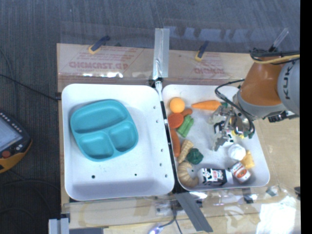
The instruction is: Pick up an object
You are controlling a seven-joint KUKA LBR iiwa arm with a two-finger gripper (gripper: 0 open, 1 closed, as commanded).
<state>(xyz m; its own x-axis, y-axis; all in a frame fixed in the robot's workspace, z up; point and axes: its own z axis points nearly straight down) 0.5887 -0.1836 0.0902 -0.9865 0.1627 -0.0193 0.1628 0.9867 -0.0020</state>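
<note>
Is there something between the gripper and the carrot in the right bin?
Nothing visible. The gripper is over bare bin floor in the right bin, and the carrot lies just beyond it with open floor between them.

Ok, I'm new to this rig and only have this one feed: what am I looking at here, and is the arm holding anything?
This is one fixed camera above the bench, looking down at a slant. The grey and orange shape at the right is the robot arm; its gripper hangs over the right bin. That bin holds toy food and small items: an orange ball, a carrot, a green piece, a dark green lump, a black-and-white carton and more. The left bin holds a blue divided tray. I can't see anything between the gripper's fingers, and its metal parts are too cluttered to judge more.
</note>
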